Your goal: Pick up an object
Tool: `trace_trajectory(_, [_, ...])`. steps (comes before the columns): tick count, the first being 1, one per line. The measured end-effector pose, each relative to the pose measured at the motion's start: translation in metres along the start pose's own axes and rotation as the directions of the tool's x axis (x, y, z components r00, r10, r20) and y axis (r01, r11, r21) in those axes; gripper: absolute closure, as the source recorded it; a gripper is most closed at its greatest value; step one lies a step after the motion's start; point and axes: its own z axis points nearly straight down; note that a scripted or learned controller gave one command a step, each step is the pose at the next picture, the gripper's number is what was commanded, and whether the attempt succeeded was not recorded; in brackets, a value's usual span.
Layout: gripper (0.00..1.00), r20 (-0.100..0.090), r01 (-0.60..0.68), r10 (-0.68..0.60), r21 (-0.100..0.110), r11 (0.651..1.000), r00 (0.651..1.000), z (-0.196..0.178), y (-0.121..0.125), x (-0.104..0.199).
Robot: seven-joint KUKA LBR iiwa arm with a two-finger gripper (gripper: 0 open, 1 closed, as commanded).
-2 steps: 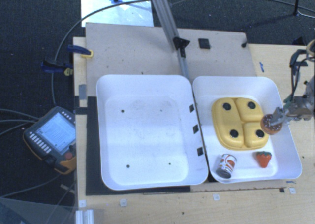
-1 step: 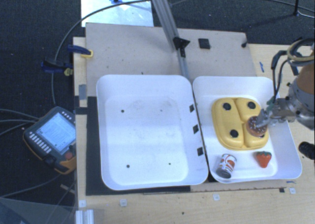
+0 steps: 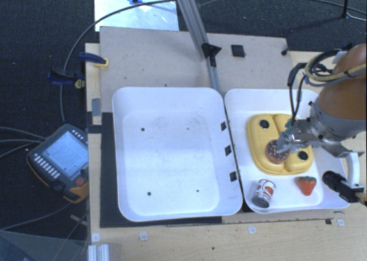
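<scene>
Objects for picking lie in the right bin [image 3: 241,105]: a broad yellow moulded piece [image 3: 269,133] with dark round spots, a small printed can [image 3: 263,193] on its side near the front rim, and a red strawberry-like toy [image 3: 307,184] just beside it. The gripper [image 3: 279,150] is set low over the yellow piece, on or just above a reddish-brown disc; whether it is open or closed cannot be told. Failure is judged likely if the wide, smooth yellow piece is pinched, since it may slip or tilt out, or if the bin floor is struck. Print on the can is too small to be read. The left bin [image 3: 166,151] adjoins.
</scene>
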Motion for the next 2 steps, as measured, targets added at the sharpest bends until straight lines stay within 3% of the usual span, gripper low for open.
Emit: trace_trajectory(2, [1.00, -0.001, 0.002, -0.002, -0.001, 1.000, 1.000, 0.000, -0.001, 0.115])
